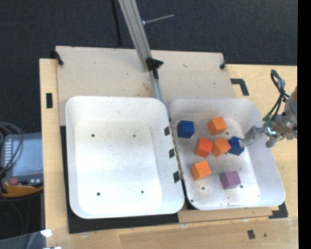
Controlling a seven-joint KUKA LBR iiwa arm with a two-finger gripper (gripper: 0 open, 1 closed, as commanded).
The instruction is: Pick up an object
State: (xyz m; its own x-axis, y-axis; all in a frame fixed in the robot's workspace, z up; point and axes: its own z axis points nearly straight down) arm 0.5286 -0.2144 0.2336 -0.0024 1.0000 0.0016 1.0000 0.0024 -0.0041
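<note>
Gripper [250,135] sits over the right bin [264,191], right beside a blue cube [236,146] — can't tell if it's gripping — orange cubes [211,147] nearby.

The robot's hand [255,134] enters at the right edge of the camera view, a grey metal two-finger piece stretched out leftward and lying low and nearly level. Behind the hand, to its right, sits the bulkier grey wrist block [282,127], cut off by the frame edge. Thin dark cables [278,95] loop upward from the wrist, above and behind the hand; the finger ends are too small and blurred to tell how they stand.
</note>
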